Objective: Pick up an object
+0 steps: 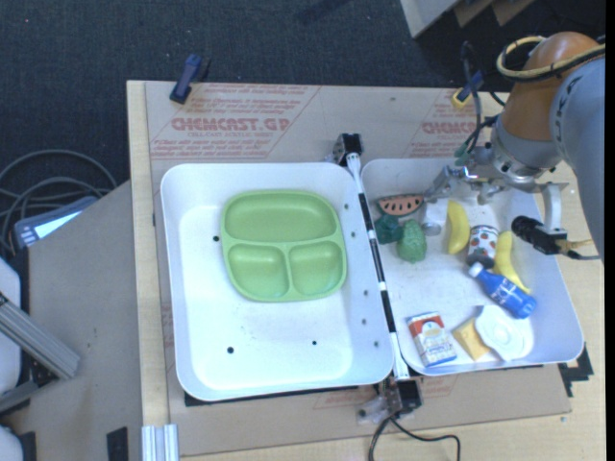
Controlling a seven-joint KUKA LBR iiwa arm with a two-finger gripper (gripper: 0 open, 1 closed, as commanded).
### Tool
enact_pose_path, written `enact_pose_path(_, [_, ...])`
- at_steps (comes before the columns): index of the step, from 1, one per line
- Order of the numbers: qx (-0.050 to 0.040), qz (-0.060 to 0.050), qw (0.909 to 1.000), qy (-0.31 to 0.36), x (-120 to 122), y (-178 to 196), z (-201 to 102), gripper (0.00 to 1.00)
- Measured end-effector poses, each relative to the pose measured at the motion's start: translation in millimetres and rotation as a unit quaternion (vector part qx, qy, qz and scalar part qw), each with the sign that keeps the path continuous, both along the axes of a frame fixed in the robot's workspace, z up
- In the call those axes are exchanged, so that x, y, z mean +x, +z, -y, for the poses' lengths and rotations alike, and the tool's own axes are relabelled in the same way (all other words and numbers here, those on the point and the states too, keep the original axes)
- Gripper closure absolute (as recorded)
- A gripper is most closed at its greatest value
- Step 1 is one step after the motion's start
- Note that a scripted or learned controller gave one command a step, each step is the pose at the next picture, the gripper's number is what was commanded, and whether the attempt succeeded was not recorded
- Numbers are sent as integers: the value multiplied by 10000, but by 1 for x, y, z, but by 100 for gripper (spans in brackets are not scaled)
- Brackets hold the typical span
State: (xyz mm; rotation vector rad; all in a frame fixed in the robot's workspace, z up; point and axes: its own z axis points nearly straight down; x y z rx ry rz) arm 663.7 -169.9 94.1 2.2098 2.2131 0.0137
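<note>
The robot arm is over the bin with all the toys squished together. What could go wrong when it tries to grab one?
1. The gripper hangs at the right bin's far rim, so it might bump the wall.
2. The toys sit crowded: two bananas, a blue bottle and a small can nearly touch. It might knock a neighbour or catch two at once.
3. The watermelon slice lies flat, so it could slip out.

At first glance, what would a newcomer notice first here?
The green tray stands out, lying alone in the left bin. Next comes the right bin, crowded with small things: watermelon slice, bananas, blue bottle. The arm hangs over its far corner.
</note>
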Motion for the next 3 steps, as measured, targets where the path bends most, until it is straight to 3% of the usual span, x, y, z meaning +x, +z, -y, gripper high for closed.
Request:
enact_pose_path(1, [-6, 43, 10000, -15, -38, 1, -8, 0])
enact_pose_path(2, [7, 48, 10000, -7, -50, 1, -1, 0])
enact_pose_path(3, [-11, 60, 10000, 2, -49, 12, 0, 100])
